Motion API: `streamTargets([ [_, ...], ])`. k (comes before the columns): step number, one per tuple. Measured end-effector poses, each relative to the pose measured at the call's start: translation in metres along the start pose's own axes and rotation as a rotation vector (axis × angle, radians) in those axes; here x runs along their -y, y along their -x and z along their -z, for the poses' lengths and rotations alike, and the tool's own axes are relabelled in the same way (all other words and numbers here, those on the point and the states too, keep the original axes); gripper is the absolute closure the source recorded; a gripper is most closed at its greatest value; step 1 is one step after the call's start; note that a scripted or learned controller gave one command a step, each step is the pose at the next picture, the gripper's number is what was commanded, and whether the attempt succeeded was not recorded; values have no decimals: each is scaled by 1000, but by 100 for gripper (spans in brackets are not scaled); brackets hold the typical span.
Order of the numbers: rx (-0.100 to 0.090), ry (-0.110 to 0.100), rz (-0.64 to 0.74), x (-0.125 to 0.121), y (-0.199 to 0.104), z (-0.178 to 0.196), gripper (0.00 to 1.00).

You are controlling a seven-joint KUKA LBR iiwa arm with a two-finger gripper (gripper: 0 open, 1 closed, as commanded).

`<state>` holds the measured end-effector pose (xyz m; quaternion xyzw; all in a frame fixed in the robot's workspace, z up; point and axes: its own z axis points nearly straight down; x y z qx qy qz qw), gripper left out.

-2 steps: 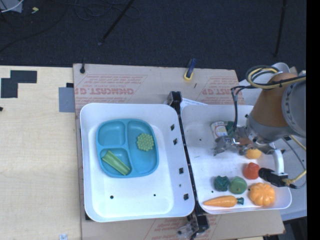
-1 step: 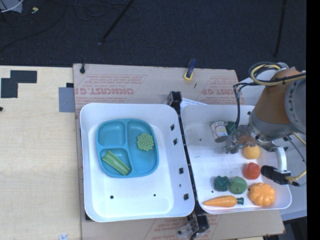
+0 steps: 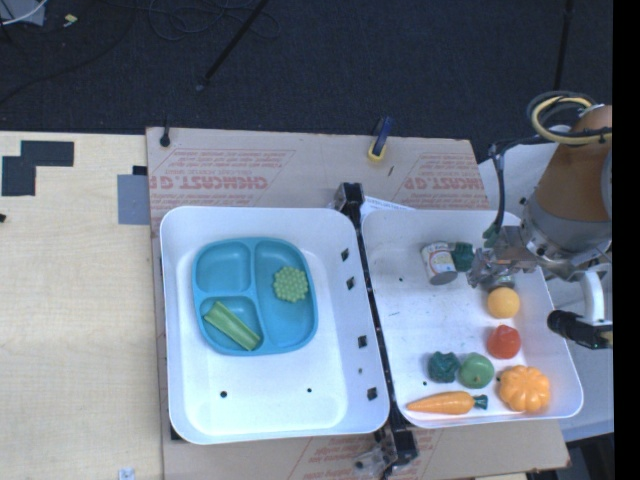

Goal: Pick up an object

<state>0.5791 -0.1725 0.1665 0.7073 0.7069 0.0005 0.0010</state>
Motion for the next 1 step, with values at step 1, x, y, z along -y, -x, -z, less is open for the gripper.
streamTargets([
  [1, -1, -1, 1, 2, -9, 49, 100],
])
